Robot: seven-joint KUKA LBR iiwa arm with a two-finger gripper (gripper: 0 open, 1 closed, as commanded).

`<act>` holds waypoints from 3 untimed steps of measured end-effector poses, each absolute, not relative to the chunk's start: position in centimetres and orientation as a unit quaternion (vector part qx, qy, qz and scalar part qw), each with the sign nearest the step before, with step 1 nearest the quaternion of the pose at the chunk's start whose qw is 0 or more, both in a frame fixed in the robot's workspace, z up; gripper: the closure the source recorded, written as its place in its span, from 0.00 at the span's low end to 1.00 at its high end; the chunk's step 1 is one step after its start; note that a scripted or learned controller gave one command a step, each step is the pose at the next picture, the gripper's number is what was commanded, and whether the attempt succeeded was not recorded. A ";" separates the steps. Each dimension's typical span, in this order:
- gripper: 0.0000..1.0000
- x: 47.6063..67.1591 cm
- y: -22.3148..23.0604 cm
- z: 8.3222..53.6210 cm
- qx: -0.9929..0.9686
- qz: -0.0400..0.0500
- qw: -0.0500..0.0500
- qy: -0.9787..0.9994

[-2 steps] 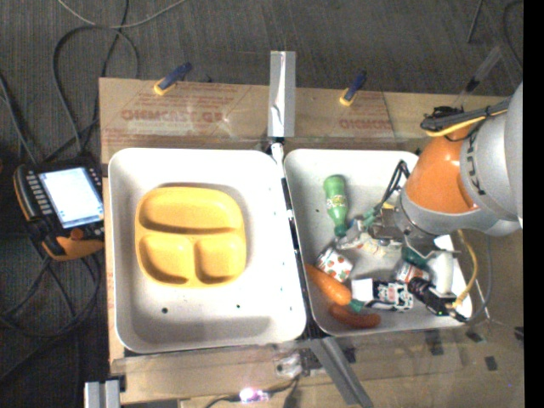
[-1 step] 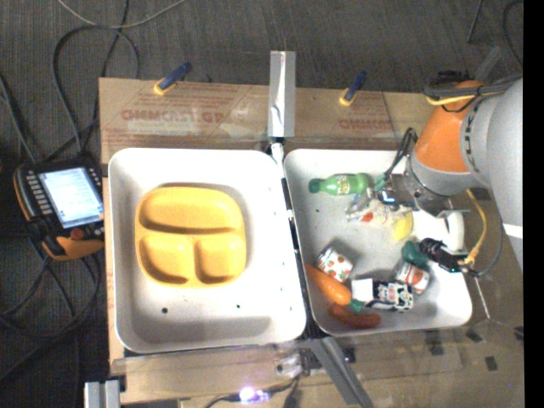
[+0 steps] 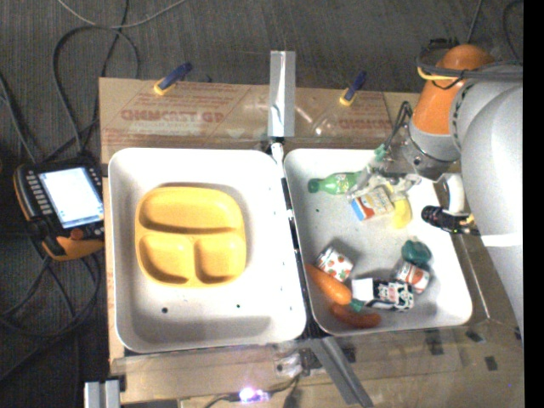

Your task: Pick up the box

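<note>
Toward the far end of the right bin (image 3: pixel 367 243), saw the tool (image 3: pixel 382 177) hanging low over a small cluster of things. Could not tell its state, apart or together, because of the wrist above and the clutter below. Saw nothing clearly clamped in it.

Found the box (image 3: pixel 370 204), a small white carton with red and blue print, just beside the tool on the near side, a little toward the middle of the bin. Judged it as touching or nearly touching the tool tip, but could not decide which. Noted its long axis lying at a slant, roughly from the bin's middle toward the right wall.

Noted close neighbours: a green bottle (image 3: pixel 336 183) lying on its side just to the left of the box, and a yellow fruit (image 3: pixel 400 212) pressed against the right end of the box. Saw other small cartons (image 3: pixel 337 264) and a carrot (image 3: pixel 330 286) well apart, at the near end of the same bin, so of no trouble for this grasp.

Judged the coming move as a very short one: a small shift toward the near side, then straight down, with the jaws turned across the short side of the box. Feared a catch on the bottle or the fruit instead.
</note>
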State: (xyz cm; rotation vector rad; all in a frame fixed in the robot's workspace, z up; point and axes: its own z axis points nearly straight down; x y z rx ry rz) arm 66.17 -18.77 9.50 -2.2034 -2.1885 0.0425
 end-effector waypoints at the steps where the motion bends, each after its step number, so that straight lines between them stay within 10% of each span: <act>1: 1.00 66.0 -18.7 10.2 -0.709 0.018 0.021 -0.705; 2: 1.00 66.8 -13.9 17.9 -0.663 0.002 -0.001 -0.749; 3: 1.00 66.8 -14.1 9.7 -0.741 0.001 0.001 -0.672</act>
